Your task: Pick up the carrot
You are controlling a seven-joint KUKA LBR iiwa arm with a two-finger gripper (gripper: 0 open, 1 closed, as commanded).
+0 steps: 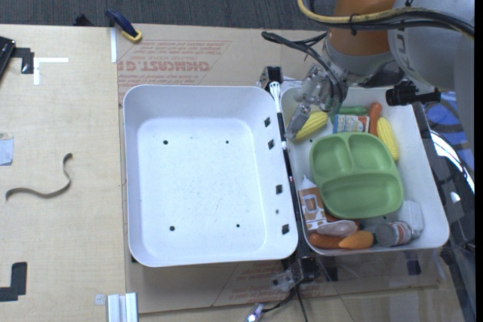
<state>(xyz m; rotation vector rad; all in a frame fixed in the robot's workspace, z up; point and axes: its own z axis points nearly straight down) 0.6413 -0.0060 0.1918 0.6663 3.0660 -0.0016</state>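
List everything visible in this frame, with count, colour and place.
bins: 2, white, side by side; left bin, right bin
divided plate: 1, green, right bin
corn cobs: 2, yellow, one at the end effector, one right of the plate
carrot: 1, orange, right bin's near edge
small carton: 1, white and brown, left of the plate
clamp: 1, blue and yellow, on the bench behind the left bin
arm: 1, grey with orange
end effector: 1, over the right bin's far left corner

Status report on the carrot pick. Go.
Gripper low at right bin's far left corner, over a corn cob. Carrot untouched at the near edge, beside a can. Green plate lies between them.
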